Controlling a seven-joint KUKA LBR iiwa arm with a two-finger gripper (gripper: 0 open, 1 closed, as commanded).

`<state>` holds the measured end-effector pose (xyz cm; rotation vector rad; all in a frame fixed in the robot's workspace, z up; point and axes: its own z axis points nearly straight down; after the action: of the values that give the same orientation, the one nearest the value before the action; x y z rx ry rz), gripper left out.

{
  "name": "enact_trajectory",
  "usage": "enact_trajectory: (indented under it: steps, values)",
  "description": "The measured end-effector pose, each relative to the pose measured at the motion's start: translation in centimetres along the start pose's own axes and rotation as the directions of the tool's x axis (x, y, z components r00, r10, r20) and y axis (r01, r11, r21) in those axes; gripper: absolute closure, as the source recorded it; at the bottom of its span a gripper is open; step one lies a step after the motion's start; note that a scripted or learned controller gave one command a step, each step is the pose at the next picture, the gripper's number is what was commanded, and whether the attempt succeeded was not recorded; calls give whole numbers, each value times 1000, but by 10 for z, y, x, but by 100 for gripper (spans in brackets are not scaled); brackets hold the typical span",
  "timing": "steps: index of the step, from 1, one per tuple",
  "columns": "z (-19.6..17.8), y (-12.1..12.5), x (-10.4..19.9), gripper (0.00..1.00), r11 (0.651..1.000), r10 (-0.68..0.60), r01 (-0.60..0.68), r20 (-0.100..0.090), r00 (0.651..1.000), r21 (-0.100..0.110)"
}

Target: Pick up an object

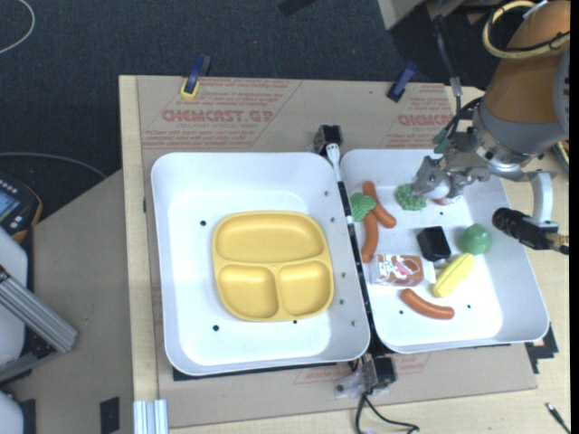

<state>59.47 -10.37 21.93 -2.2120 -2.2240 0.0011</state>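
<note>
My gripper (437, 185) hangs low over the back of the right bin (520, 319), coming in from the right. A small green leafy piece (412, 198) lies right at its left side, touching or nearly so. Also in this bin are a green broccoli piece (363, 208), two orange sausage shapes (381, 206) (369, 239), a black block (433, 242), a green ball (475, 239), a yellow corn cob (452, 275), a clear packet with red print (399, 268) and a red-orange sausage (427, 306).
The left bin (176, 242) holds a yellow divided plate (271, 265). A black clip (327, 138) sits at the back where the two bins meet. The arm's grey wrist and orange band (525, 80) rise at the upper right.
</note>
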Motion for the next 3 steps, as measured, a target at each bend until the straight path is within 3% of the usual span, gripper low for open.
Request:
enact_trajectory:
  steps: [3]
  values:
    - [4, -3, 151, 100, 1000, 0, 0, 2, 1000, -6]
